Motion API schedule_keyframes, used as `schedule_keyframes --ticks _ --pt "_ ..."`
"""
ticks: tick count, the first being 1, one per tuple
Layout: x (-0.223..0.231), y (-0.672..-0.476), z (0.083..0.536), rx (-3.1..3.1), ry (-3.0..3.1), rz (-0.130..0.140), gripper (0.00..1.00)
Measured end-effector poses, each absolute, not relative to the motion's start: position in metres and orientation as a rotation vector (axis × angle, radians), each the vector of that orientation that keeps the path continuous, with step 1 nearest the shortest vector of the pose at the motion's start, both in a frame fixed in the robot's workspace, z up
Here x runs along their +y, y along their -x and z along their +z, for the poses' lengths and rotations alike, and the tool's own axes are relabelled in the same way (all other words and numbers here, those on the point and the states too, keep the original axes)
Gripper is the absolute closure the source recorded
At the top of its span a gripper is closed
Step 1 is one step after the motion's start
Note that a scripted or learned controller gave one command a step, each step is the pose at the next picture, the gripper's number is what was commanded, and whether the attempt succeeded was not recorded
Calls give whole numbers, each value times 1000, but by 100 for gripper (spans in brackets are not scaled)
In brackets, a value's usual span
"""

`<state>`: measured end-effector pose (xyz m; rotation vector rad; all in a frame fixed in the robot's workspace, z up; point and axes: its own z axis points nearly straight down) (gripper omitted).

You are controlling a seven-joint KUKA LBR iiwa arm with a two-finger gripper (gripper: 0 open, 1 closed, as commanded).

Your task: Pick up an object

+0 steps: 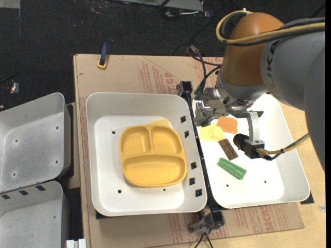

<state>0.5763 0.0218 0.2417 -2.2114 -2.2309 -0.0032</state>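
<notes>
Four small items sit bunched in the right bin [289, 185]: orange piece [227, 124], yellow piece [212, 133], brown bar [227, 149], green block [231, 168]. Gripper [227, 110] hovers at the bin's far-left wall; open or closed, can't tell. Risk: clipping that wall or nudging neighbours. Free room lies near and right.

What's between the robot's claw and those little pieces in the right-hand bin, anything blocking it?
Nothing visible blocks it. The gripper hangs over the right bin, just above the orange piece and yellow piece. The brown block and green block lie apart, uncovered, nearer the front.
</notes>
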Motion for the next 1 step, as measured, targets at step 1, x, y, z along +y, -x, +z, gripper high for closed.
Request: schedule_keyframes --ticks 1 --pt "64 -607 243 -2230 2213 -4 100"
